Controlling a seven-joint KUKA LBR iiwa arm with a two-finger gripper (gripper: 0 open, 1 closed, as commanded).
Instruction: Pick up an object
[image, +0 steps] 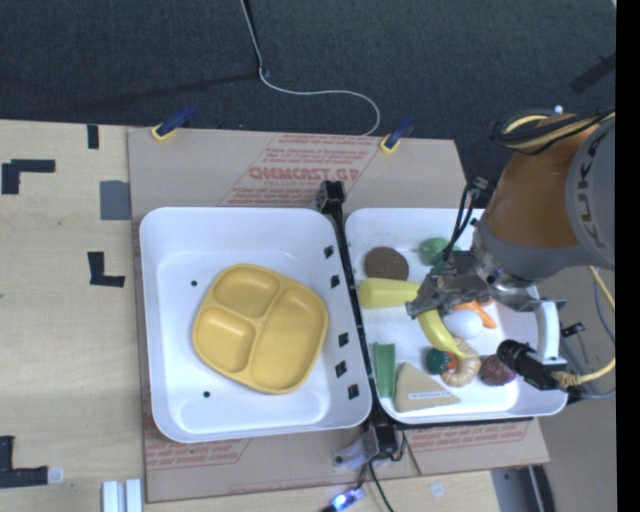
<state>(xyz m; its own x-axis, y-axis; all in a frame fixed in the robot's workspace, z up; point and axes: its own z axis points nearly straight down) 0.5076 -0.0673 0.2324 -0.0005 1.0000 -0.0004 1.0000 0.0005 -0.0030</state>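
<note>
The right bin (455, 413) holds several toy foods. Among them are a brown disc (386, 263), a yellow block (385, 292), a banana (441, 334), a white egg (466, 323), a green strip (384, 368) and a pale wedge (420, 386). My gripper (437, 300) hangs low over the middle of this bin, just above the banana's upper end and right of the yellow block. Its body hides what lies directly beneath it. I see nothing lifted clear of the bin.
The left bin (170, 300) holds a yellow divided plate (260, 327). A green piece (433, 247), an orange piece (486, 316), a tan pastry (462, 368) and a dark plum-like piece (494, 371) crowd the right bin's far and right sides.
</note>
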